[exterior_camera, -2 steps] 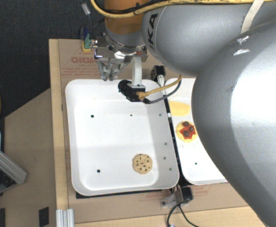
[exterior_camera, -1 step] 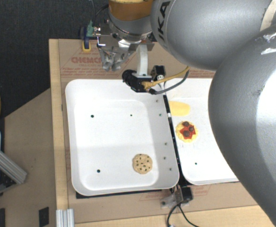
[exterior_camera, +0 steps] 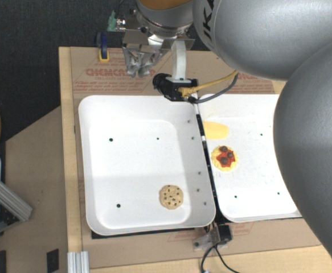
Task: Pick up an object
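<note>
Hovering past the bins' far edge, the pincer [exterior_camera: 139, 67] hung over the brown bench [exterior_camera: 69, 152], fingers pressed together around nothing. The left bin [exterior_camera: 97, 118] held a cookie [exterior_camera: 171, 197]; the right bin [exterior_camera: 251, 203] held a yellow piece [exterior_camera: 216, 131] and a berry-topped pastry [exterior_camera: 225, 158].

Round chocolate-chip cookie [exterior_camera: 171, 197] flat in left bin, yellow disc [exterior_camera: 216, 131] and berry-topped tart [exterior_camera: 225, 158] in right bin

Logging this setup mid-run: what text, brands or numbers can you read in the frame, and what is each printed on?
"CHEMCA...": red print on the brown board behind the left bin; the rest is hidden by the gripper.
"K" and part of a following letter: dark letters on the grey arm, cut off.
More red print on the board's right side is too blurred to read.
</note>
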Tool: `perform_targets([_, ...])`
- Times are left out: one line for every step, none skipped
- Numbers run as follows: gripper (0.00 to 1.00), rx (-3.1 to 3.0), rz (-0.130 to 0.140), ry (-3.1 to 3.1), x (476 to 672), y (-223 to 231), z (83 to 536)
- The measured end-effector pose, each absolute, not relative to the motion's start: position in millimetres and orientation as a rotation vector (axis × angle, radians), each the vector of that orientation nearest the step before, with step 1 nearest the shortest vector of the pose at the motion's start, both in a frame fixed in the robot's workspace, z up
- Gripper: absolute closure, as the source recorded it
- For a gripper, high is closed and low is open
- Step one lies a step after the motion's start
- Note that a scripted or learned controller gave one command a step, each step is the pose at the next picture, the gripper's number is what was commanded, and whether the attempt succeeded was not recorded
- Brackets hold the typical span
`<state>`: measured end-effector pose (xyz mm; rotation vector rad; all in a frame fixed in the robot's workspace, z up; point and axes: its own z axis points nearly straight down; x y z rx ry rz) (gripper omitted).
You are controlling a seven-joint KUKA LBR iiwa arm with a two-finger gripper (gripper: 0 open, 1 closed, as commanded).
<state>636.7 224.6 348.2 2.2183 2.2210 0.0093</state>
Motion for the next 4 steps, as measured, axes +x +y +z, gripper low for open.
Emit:
perform_targets([1.0,2.219,0.008,2.221,635.0,224,374])
perform_targets([1.0,2.226,-0.015,2.224,628.7,224,275])
perform_targets([1.0,2.22,0.007,2.221,623.4,224,323])
perform_targets([1.0,2.219,0.008,2.221,620.5,224,362])
